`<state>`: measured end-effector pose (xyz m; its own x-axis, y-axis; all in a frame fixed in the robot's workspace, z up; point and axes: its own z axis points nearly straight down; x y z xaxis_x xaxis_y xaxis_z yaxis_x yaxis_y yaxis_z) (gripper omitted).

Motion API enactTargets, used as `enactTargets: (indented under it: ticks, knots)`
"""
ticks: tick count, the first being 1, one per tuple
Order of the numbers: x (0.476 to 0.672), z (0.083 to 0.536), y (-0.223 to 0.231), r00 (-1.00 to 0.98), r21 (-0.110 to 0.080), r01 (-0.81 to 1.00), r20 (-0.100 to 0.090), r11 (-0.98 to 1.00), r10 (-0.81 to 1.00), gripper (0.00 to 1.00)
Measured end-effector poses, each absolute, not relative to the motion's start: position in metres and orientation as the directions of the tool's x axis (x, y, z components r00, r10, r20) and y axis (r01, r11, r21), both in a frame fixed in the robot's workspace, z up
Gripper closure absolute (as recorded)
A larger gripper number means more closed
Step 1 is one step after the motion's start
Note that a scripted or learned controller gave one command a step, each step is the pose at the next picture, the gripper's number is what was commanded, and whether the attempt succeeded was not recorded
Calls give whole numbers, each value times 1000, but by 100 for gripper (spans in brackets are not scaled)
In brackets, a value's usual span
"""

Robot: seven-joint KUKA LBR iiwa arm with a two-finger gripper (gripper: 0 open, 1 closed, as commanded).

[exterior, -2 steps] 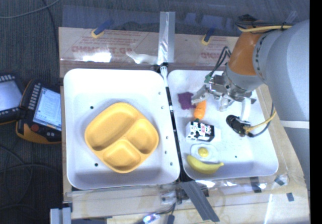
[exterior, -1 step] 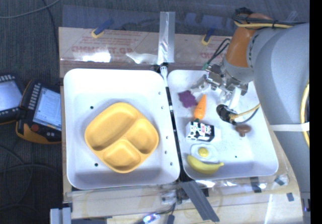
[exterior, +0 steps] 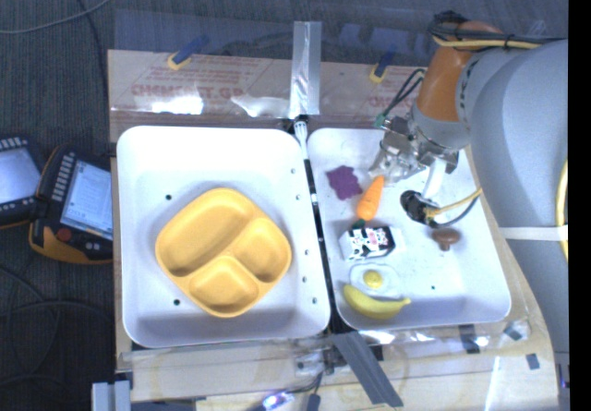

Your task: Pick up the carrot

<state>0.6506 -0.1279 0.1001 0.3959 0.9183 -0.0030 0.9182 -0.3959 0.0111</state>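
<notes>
Now we close in on the carrot (exterior: 370, 198)
Our gripper (exterior: 399, 163) hovers just beside its tip; we cannot tell its opening, and next must descend

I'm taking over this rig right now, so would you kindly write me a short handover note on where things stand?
Tool: low over the far part of the right bin, just above the carrot's upper end; whether it is open or shut is not clear from this view.
Carrot: lying in the right bin, beside the purple piece and above the black-and-white item. No grasp can be confirmed.
Also in that bin: fried egg, banana, small brown item. The yellow divided plate sits in the left bin.
Done: approach to the carrot.
Left: grip and lift it.
</notes>
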Motion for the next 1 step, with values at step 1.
enactTargets:
  ticks: [1]
  knots:
    - [668,184,-59,446,0,895,-3,-446,895,100]
